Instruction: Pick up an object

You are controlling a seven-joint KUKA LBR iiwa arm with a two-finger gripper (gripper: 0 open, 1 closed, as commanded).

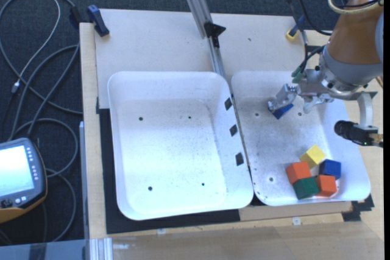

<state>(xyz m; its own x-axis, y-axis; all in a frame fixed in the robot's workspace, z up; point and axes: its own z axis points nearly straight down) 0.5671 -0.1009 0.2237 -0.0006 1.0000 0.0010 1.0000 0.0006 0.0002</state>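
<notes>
The arm (356, 33) reaches in from the right edge of the frame, and its claw (285, 104) hangs over the upper part of the right bin (268, 186). A small blue block (282, 111) sits between the two fingers, at the tips, so the claw is clamped on this block. The block seems to be a little above the bin floor, but from this slanted view I cannot say for sure if it is lifted or touches the floor.

In the lower right of the frame, in the near corner of the same bin, five more blocks lie in a tight cluster: a yellow block (315, 155), an orange block (298, 172), a second blue block (330, 168), a green block (306, 187) and another orange block (327, 185). They touch each other or lie just beside each other, well apart from the claw. The left bin (122, 131) in the middle of the frame carries only dark speckles. Both bins rest on the tabletop (152, 39).

In my judgement the step in hand is the lift: the grasp is made, and the block must now go up and clear of the bin. The next move calls for a straight, steady rise with the fingers kept pressed, because the block is held only at the tips and could slip or turn out of them.
</notes>
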